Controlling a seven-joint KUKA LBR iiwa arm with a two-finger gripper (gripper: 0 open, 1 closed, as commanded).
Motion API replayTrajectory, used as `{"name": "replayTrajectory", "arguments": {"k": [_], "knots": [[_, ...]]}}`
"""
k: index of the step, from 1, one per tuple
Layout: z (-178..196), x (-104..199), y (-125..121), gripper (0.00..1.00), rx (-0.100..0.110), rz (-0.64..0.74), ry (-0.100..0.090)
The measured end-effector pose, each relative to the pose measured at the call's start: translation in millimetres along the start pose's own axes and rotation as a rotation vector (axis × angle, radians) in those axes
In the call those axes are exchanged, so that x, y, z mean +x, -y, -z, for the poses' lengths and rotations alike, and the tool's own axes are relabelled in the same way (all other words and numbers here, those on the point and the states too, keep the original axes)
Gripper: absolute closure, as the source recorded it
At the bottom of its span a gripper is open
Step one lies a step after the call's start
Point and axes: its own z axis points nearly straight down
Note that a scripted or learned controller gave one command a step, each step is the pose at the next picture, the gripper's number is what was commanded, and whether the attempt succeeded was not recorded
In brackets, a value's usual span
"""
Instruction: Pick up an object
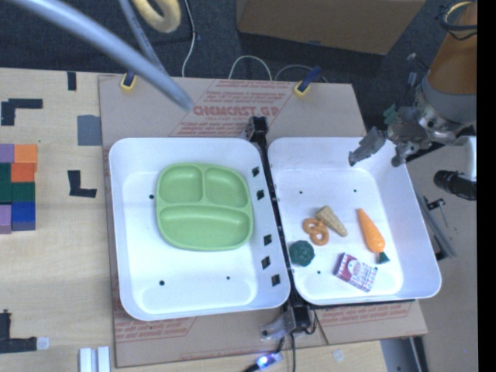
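Where the arm reaches in from the right, its fingers (381,147) hang spread apart and grip nothing, above the far right rim of the right bin (403,285). Below them, near the bin's front, lie an orange carrot (370,231), a pretzel (315,230), a tan cone (332,220), a green broccoli piece (301,253) and a small red packet (355,273). The carrot looks light, rigid and smooth, probably slippery; pinching across its thick middle seems safest. A green divided plate (205,207) sits in the left bin (132,285).

Grey metal arm (434,118) with a broad orange band (457,53) above the wrist, dark cabling around the wrist, grey two-fingered claw (381,152), white housing at the side
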Motion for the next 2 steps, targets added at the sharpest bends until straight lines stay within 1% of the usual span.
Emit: {"name": "replayTrajectory", "arguments": {"k": [1, 2], "knots": [[5.1, 0.4, -1.7, 0.00, -0.009, 0.003, 0.002], [-40.0, 4.1, -5.5, 0.00, -0.004, 0.003, 0.001]]}}
